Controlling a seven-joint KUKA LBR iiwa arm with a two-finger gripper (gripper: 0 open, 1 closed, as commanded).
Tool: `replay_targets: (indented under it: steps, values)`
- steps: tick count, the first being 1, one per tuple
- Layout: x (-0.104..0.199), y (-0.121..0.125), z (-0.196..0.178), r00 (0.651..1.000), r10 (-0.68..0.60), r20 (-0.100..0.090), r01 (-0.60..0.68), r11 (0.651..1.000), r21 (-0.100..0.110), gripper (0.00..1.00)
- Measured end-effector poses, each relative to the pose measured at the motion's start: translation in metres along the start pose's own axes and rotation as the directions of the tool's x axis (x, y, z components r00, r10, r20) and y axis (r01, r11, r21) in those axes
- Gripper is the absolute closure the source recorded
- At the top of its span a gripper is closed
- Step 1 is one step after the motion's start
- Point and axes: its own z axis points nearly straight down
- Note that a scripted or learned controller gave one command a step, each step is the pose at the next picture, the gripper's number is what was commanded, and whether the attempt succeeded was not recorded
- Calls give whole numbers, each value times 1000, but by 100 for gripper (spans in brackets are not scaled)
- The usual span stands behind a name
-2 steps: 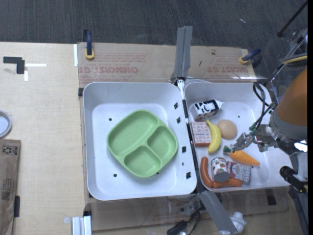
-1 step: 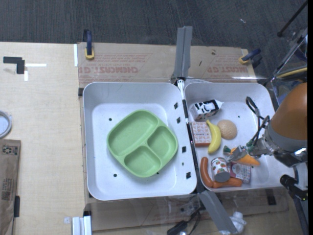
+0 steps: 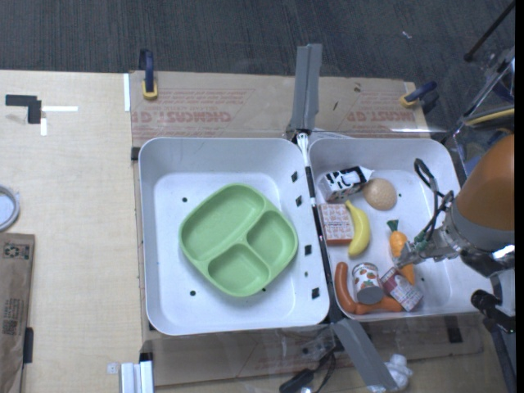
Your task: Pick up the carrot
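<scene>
The carrot (image 3: 397, 243) is small and orange with a green top. It lies in the right bin (image 3: 434, 158), right of the banana (image 3: 359, 229), pointing toward the front. My gripper (image 3: 408, 257) reaches in from the right and sits low over the carrot's lower half, covering part of it. The grey arm with its orange band (image 3: 494, 193) rises behind it at the bin's right side. I cannot make out whether anything is held.
The right bin also holds a black-and-white carton (image 3: 345, 182), a tan ball (image 3: 380, 193), a pink box (image 3: 334, 223), a small can (image 3: 365, 277), a red sausage (image 3: 350, 298) and a red-white packet (image 3: 402, 290), crowded around the carrot. A green divided plate (image 3: 237, 240) lies in the left bin (image 3: 160, 219).
</scene>
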Motion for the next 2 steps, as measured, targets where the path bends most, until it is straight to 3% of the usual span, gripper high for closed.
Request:
replay_targets:
  steps: [1,2]
  values:
    - [23,78,-77,991,132,3,-132,991,7,100]
    - [23,78,-85,991,131,4,-131,991,8,100]
